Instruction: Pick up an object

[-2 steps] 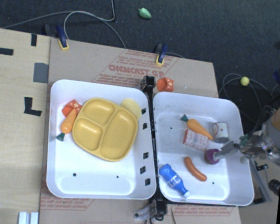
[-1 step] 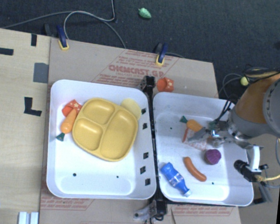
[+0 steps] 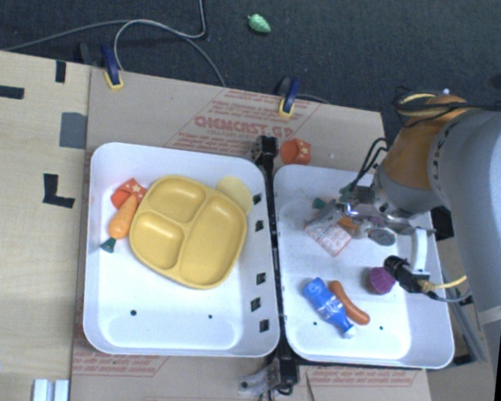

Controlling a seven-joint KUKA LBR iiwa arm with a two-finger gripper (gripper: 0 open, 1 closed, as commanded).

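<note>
Down at the front of the right bin [image 3: 413, 348] sits a blue bottle [image 3: 327, 304] with a toy hot dog [image 3: 350, 303] lying touching it, both tilted the same diagonal way. Just right of those, a purple plum-looking thing [image 3: 381, 280] rests near the bin's right side. Further back in that bin there's a crinkly clear packet [image 3: 329, 236], and the gripper [image 3: 349, 217] is down right at its back edge, next to something small and orange that I can't make out. Whether the gripper is open or closed is impossible to tell, that whole area is a jumble of dark bits and wires. The grey arm [image 3: 478, 176] with its orange band comes in from the right. Over in the left bin [image 3: 163, 333] a yellow divided plate [image 3: 186, 230] takes up the middle, with a toy carrot [image 3: 120, 221] and a red piece [image 3: 127, 193] just beside its left rim. A small orange toy [image 3: 296, 151] sits on the cardboard behind the bins.
</note>
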